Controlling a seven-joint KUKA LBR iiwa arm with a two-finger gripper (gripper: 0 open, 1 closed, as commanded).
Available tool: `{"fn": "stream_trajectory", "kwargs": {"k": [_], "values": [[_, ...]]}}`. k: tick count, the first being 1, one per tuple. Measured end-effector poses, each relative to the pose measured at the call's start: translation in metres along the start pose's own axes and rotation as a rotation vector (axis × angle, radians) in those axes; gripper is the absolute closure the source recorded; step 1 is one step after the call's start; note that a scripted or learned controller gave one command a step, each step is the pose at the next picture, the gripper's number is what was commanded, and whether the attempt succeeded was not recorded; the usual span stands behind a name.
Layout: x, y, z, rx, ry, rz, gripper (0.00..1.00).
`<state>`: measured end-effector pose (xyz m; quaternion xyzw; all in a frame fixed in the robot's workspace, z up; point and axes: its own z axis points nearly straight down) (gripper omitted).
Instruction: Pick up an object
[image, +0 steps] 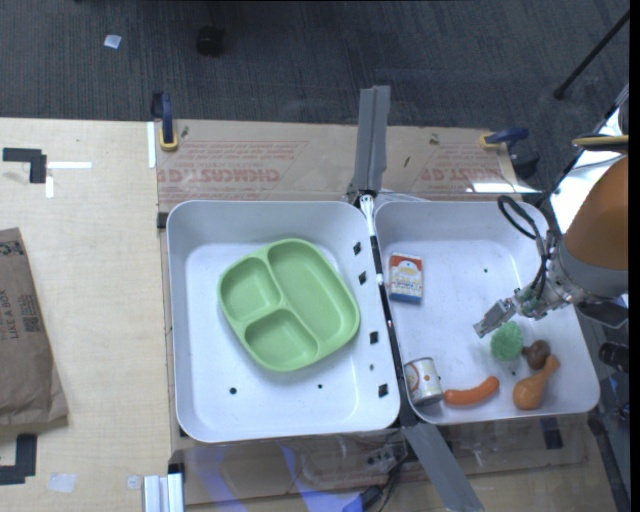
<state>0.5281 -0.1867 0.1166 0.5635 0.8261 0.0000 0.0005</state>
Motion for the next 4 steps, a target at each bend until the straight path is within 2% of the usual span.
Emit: {"fn": "stream_trajectory", "kwargs": {"k": [1, 2, 3, 4], "values": [[-0.051, 0.034, -0.046, 0.0, -0.001, 0.059, 0.0], [-0.045, 0.02, -0.031, 0.002, 0.001, 0.133, 0.0], [-0.045, 0.02, -0.031, 0.001, 0.001, 0.134, 0.0], [-0.016, -0.047, 0.015, 0.004, 0.009, 0.242, 0.0]]}}
